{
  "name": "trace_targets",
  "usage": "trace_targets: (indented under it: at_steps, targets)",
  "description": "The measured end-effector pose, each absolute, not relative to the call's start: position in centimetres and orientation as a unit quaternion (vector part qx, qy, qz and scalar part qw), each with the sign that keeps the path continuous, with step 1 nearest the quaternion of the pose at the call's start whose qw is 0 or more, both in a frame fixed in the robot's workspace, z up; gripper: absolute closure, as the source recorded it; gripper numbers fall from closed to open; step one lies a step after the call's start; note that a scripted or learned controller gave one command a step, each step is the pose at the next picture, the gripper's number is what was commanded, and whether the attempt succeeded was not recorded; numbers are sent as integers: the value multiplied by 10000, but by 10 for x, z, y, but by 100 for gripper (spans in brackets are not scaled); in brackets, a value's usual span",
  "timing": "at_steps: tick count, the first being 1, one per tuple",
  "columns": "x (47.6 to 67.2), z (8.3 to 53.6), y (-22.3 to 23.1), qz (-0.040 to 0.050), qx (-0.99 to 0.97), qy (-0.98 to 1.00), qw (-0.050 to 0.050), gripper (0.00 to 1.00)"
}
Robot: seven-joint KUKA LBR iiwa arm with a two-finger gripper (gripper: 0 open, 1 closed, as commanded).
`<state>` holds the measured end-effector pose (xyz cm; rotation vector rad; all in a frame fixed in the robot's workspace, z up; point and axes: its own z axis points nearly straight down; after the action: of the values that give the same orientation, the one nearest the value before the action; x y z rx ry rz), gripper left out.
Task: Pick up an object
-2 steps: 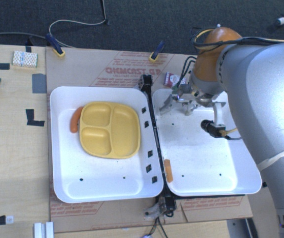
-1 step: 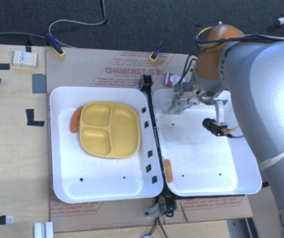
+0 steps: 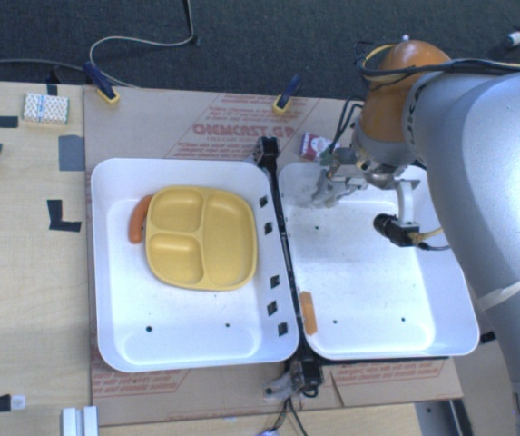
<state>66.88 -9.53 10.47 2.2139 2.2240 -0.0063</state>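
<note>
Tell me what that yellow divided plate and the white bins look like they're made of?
The yellow three-compartment plate looks like moulded plastic: uniform colour, soft sheen, rounded ridges. The two shallow white bins seem to be thin plastic too, smooth and slightly glossy, though painted metal can't be excluded.

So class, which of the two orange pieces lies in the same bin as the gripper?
The one at the right bin's left wall; the other lies beside the yellow tray.
</note>
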Motion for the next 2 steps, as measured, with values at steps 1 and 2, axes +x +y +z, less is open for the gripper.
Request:
trace_targets:
  at_steps: [1,2]
  targets:
    - [669,114,-95,-29,7052,7090,21,100]
    - [669,114,-96,-33,7052,7090,25,0]
